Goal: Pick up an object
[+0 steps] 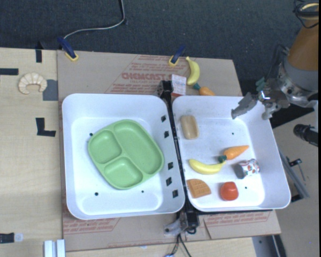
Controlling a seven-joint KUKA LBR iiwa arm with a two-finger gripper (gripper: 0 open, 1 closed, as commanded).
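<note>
Right bin's (267, 143) upper half lies open; banana (206, 166), carrot (236, 152) crowd below.

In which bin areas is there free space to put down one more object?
Free: the left bin floor around the green tray, widest along its near edge; the right bin far strip between the bread roll and the gripper. Crowded: near half, with banana, carrot, can, tomato, waffle.

1 fixed overhead camera, slanted down on bins (69, 143).
</note>
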